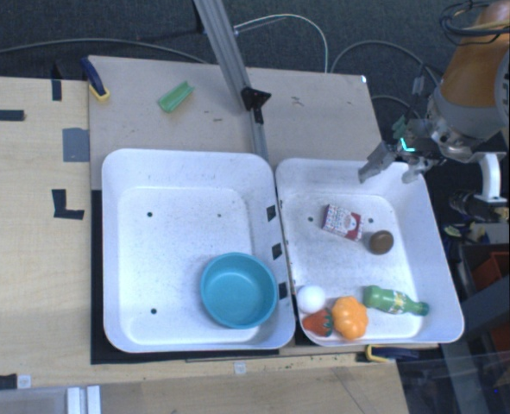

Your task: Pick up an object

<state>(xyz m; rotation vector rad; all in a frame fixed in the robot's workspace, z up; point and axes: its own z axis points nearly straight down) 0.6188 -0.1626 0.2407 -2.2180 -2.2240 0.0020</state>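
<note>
My gripper (394, 166) hangs over the far right corner of the right bin (427, 222), open, with its two grey fingers spread and nothing between them. Below it in that bin lie a red and white packet (342, 222) and a brown round object (380, 242). Along the bin's near edge sit a green bottle (394, 301), an orange pepper (350, 316), a white ball (311, 298) and a small red item (318, 322). A blue bowl (237, 289) rests in the left bin (151, 231), near its front right corner.
A grey metal pole (229, 50) slants up from the back edge between the bins. A green block (175, 97) and a blue and yellow clamp (95, 79) lie on the board behind the left bin. Cables run behind the bench.
</note>
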